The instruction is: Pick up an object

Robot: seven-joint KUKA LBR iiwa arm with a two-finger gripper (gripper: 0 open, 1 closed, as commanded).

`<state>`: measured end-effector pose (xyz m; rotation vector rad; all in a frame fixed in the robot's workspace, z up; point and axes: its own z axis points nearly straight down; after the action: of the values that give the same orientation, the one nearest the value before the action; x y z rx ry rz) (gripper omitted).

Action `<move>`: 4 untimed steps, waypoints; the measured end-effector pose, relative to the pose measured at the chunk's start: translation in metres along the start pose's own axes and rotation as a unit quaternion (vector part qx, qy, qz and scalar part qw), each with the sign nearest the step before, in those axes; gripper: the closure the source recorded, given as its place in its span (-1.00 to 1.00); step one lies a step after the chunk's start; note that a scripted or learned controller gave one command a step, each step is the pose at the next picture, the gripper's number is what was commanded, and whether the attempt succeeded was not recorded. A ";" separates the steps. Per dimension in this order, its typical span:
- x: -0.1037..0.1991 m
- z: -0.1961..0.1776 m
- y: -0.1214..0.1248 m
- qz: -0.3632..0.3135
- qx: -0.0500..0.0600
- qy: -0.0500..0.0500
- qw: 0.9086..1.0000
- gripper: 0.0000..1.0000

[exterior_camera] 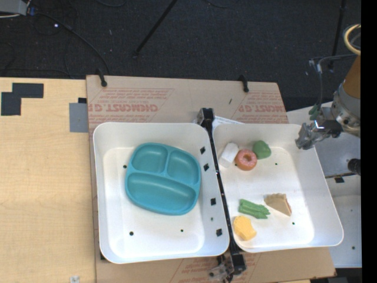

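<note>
Gripper (307,137) hangs over right bin's (331,218) rim, apart from the donut (245,160).

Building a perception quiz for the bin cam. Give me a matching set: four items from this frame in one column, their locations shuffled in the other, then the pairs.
Column A
1. teal plastic divided plate
2. pink ring-shaped toy donut
3. yellow toy food piece
4. tan wedge-shaped toy slice

Column B
a. right bin, near edge, beside the divider
b. left bin, middle
c. right bin, far end, between a white piece and a green piece
d. right bin, to the right of the green pod-shaped toy

Pairs: 1-b, 2-c, 3-a, 4-d
</note>
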<state>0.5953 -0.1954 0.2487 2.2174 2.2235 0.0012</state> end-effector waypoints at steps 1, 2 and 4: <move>0.048 -0.005 0.002 -0.001 0.002 0.001 1.000 1.00; 0.099 0.009 0.002 -0.001 0.003 0.001 1.000 1.00; 0.197 -0.001 -0.012 -0.001 0.003 0.001 1.000 1.00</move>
<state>0.5830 0.0017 0.2499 2.2189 2.2309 -0.0027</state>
